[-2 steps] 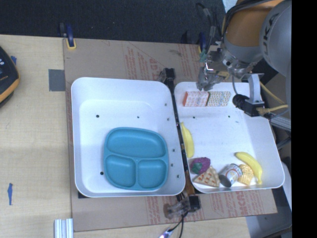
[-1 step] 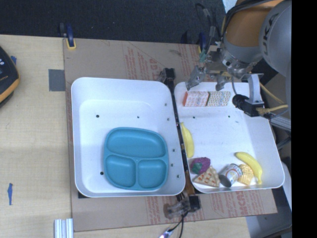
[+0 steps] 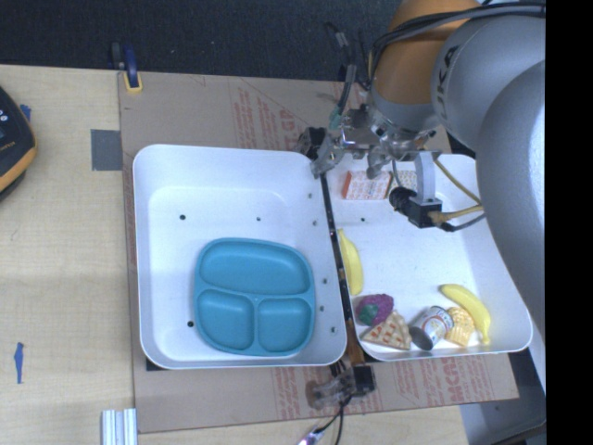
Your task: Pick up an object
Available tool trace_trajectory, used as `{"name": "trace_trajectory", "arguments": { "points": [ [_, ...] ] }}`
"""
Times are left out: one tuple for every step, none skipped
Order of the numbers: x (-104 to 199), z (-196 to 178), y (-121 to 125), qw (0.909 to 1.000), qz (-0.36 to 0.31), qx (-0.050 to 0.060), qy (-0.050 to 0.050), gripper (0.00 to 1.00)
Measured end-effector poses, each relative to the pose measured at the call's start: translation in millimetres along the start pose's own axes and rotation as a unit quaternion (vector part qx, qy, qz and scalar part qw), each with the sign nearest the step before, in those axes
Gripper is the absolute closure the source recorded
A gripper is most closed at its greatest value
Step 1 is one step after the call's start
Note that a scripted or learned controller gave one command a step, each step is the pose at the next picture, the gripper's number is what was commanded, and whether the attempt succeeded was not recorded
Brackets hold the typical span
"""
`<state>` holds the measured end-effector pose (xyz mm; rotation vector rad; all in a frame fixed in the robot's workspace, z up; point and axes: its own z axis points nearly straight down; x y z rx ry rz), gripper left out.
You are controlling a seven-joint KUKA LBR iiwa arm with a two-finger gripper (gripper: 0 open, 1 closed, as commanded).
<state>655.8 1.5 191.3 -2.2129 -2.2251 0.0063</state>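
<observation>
White bins sit side by side on the table [image 3: 65, 276]: the left bin [image 3: 157, 184] holds a blue divided plate [image 3: 253, 295], the right bin [image 3: 505, 318] 2 bananas [image 3: 351, 262] [image 3: 468, 307], a purple fruit [image 3: 375, 308], a waffle wedge [image 3: 388, 333], a can [image 3: 430, 327] and a red-and-white box [image 3: 364, 187]. Just above that box hangs the pincer [image 3: 357, 160]; how far it is open cannot be told, and nothing is seen in its grasp.

Gripper [image 3: 357, 156] at upper centre, over far edge of right bin [image 3: 505, 290]. Blue tray [image 3: 253, 295] in left bin [image 3: 157, 248]. Banana [image 3: 350, 262], can [image 3: 430, 326] lower right.
</observation>
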Motion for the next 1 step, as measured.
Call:
{"name": "trace_trajectory", "arguments": {
  "points": [
    [-0.8, -10.9, 0.2, 1.0000, -0.002, 0.001, -0.001, 1.00]
  ]
}}
